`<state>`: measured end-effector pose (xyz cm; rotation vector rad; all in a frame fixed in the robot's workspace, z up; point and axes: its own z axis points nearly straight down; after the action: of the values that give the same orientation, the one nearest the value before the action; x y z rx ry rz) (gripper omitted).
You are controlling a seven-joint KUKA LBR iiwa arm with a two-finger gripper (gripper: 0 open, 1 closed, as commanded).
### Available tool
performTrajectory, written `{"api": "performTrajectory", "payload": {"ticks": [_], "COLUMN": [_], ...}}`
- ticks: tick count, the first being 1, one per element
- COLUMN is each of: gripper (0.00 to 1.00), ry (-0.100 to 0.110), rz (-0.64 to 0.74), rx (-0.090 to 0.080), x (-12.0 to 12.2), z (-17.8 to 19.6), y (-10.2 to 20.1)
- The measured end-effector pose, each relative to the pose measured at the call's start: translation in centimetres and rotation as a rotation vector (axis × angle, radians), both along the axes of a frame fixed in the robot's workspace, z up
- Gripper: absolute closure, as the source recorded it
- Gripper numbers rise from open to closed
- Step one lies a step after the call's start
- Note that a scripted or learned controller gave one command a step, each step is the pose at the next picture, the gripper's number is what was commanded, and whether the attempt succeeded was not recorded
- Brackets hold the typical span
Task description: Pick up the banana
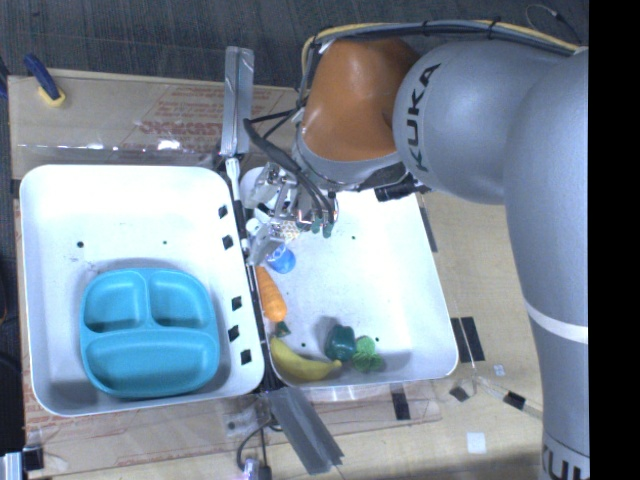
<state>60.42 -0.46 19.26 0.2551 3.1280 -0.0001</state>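
Observation:
A yellow banana (pixel 300 364) lies at the near left corner of the right bin (pixel 400 268), curved along the bin's front wall. My gripper (pixel 268 230) hangs at the bin's far left side, beside the divider between the bins and well behind the banana. It sits just above a small blue object (pixel 281 261). An orange carrot (pixel 271 296) lies between the gripper and the banana.
A green and teal toy (pixel 350 347) rests just right of the banana. The left bin (pixel 60 218) holds a blue divided plate (pixel 150 330). The big grey arm (pixel 480 118) covers the right bin's far right part.

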Motion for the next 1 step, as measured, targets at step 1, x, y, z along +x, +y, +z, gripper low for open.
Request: {"api": "performTrajectory", "payload": {"ticks": [1], "gripper": [0.0], "ry": [-0.001], "rz": [0.409], "rx": [-0.001], "x": [4.9], "z": [0.06], "y": [4.95]}}
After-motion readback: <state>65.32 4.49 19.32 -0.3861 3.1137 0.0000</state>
